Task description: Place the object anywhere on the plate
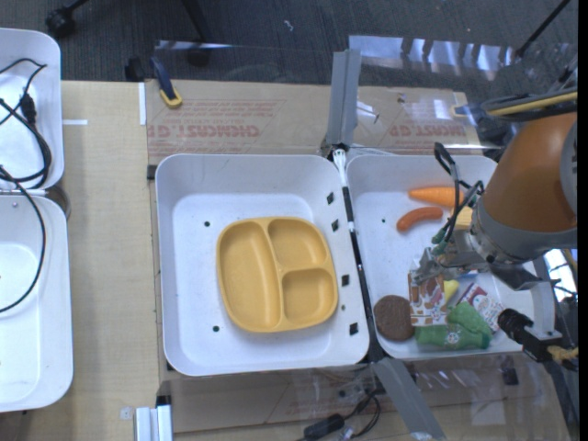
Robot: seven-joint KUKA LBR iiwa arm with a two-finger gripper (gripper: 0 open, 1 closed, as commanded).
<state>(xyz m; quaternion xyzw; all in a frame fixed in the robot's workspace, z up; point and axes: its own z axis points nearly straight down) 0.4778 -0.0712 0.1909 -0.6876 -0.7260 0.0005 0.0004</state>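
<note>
We note yellow three-compartment plastic plate (276, 273) in left white bin (175, 255), nothing resting on plate. Right white bin (367, 211) holds orange carrot (432, 194) at far side, orange sausage-shaped piece (419, 218) just near of it, brown round cookie (394, 317), red-and-white carton (426, 300), green soft package (454, 330) at near side. Gripper (437, 263) sits low over carton; we cannot tell state of fingers. Both bins rest on wooden counter (101, 246).

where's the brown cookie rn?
The brown cookie lies in the right bin, near its front-left corner, just left of the green packet and below-left of the gripper.
</note>
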